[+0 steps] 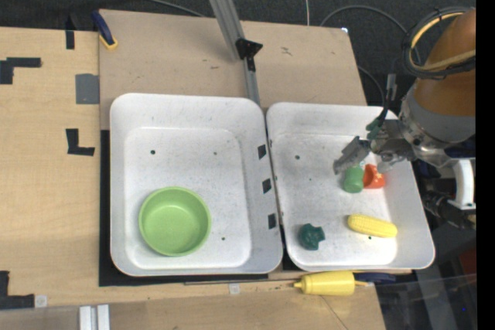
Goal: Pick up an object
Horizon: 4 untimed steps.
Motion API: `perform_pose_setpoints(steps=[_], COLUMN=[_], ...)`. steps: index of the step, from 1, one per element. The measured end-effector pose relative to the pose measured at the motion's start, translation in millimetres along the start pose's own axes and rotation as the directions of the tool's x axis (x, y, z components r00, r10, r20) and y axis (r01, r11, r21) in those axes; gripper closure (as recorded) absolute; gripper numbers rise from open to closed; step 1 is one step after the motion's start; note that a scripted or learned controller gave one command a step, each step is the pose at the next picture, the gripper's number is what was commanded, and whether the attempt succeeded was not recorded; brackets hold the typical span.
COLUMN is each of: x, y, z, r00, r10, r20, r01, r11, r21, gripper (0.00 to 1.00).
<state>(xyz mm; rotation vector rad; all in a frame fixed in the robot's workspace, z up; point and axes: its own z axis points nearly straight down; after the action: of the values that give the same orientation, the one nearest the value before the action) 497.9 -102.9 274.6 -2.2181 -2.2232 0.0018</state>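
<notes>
Right now I have the gripper (363, 157) low over the right bin (325, 120), its two dark fingers spread apart with nothing between them. One finger (348, 157) reaches toward the bin's middle, the other sits nearer the arm's side. Just under and between them lie a small green piece (353, 180) and an orange piece (374, 178), touching each other — these look like the nearest targets. Further toward the front of the same bin are a yellow corn cob (372, 226) and a dark green lump (311, 236), well apart from the gripper. A green bowl (175, 221) sits in the left bin (186, 108), and a yellow bottle (328, 284) lies on the bench just outside the right bin's front edge.

My judgement: the step in hand is the final descent onto the green and orange pair. To do it well I would centre the open fingers on just one piece — the green one seems easier — so the neighbour does not wedge in and tip it out. I would come straight down, stop just short of the bin floor, then close slowly and check the piece really sits between the fingers before lifting.
</notes>
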Motion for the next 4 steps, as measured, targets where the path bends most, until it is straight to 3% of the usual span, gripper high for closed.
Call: perform_pose_setpoints(steps=[1,4], x=[0,8], y=[0,-7], z=[0,173], r00=[1.000,1.000], r10=[0.000,0.002], r20=[0.000,-0.002], r01=[0.000,-0.002], r11=[1.000,1.000], r21=[0.000,0.009], gripper=[0.00,0.00])
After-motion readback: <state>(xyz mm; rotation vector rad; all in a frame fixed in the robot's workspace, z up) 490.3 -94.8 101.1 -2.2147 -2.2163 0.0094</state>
